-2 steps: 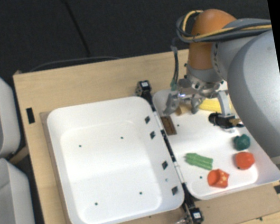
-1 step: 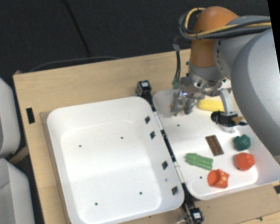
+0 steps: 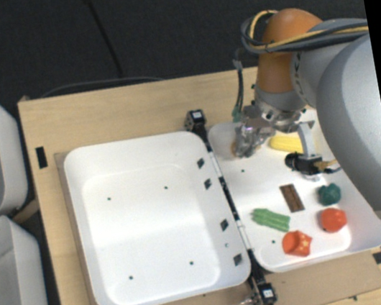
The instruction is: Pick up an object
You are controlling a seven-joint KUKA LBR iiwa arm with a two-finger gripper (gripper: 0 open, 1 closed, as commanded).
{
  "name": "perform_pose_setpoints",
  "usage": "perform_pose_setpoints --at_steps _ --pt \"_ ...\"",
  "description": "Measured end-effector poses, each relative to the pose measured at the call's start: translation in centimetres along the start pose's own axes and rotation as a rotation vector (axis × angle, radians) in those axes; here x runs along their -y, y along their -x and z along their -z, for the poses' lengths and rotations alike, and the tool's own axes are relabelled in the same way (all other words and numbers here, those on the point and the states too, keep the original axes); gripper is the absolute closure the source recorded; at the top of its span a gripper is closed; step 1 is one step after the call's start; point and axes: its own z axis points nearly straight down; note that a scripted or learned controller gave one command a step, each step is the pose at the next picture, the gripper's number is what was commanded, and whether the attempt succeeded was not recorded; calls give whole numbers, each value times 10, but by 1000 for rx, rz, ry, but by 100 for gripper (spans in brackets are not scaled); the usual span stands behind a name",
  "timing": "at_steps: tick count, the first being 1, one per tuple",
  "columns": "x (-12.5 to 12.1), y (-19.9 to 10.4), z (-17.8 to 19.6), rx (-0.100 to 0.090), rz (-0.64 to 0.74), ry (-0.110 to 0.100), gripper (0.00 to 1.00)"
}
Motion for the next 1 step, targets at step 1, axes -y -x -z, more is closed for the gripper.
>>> perform_pose_setpoints --at_steps 1 --pt "-16 -79 89 -8 18 53 100"
